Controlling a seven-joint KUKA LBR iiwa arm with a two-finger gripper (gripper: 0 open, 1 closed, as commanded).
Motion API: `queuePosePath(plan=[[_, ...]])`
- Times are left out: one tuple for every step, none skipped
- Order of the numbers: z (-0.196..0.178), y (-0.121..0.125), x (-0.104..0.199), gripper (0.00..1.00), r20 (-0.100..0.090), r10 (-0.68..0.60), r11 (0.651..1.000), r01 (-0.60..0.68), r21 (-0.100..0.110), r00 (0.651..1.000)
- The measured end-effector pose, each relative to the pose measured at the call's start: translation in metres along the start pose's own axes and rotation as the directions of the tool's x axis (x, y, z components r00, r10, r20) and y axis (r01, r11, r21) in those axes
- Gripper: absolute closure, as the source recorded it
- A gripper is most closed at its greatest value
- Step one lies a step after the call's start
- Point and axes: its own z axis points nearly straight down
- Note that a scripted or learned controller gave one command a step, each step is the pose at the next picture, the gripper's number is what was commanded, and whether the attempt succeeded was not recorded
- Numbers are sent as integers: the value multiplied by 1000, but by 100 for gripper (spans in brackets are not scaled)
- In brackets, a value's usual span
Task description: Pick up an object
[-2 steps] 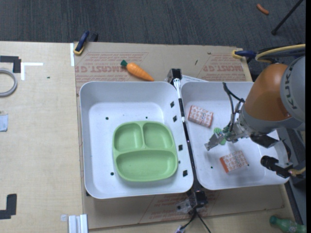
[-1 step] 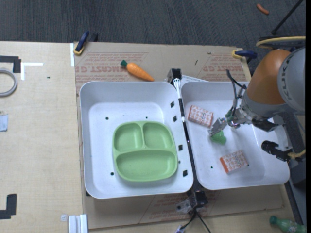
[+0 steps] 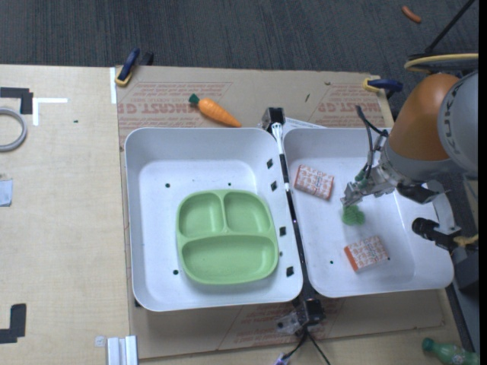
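My jaws just above a small green object [image 3: 352,216] in the right white bin [image 3: 426,276], grip perhaps unreadable.

Green divided plate [image 3: 227,238], white bins [image 3: 144,204], orange carrot [image 3: 217,111]

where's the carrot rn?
The carrot lies outside the bins on the cardboard, just beyond the far rim of the left bin, near its far right corner and left of the black clip between the bins.
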Motion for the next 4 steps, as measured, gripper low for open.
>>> queuePosePath(plan=[[0, 0, 0, 0, 0, 0, 1000, 0, 0, 1000], [-10, 0, 0, 100, 1, -1, 1000, 1, -1, 1000], [-10, 0, 0, 0, 1, -1, 1000, 1, -1, 1000], [10, 22, 30, 0, -2, -209, 978, 210, 1, 978]])
